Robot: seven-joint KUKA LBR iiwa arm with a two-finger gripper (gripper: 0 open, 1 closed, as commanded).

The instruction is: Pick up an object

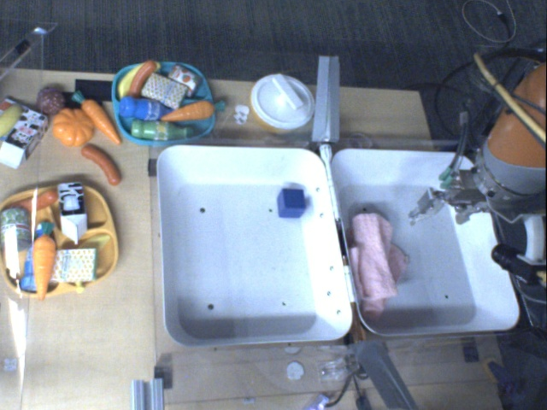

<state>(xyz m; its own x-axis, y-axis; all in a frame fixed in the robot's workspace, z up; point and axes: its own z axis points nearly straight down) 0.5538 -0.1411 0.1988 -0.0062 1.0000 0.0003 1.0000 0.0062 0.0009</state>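
Observation:
A small blue cube (292, 202) lies in the left bin (214, 314), near its far right corner. A crumpled pink cloth (374, 259) lies in the right bin (461, 306), against its left wall. My gripper (440, 210) hangs over the far part of the right bin, up and to the right of the cloth and apart from it. It is open, and nothing sits between its fingers. The grey arm with its orange band (517, 139) reaches in from the right edge.
Left of the bins, a yellow tray (107, 229) and a blue bowl (205, 129) hold toy food. A toy pumpkin (71, 127), carrot and sausage lie loose on the bench. A white-lidded yellow container (282, 101) stands behind the left bin. Cables hang at the right.

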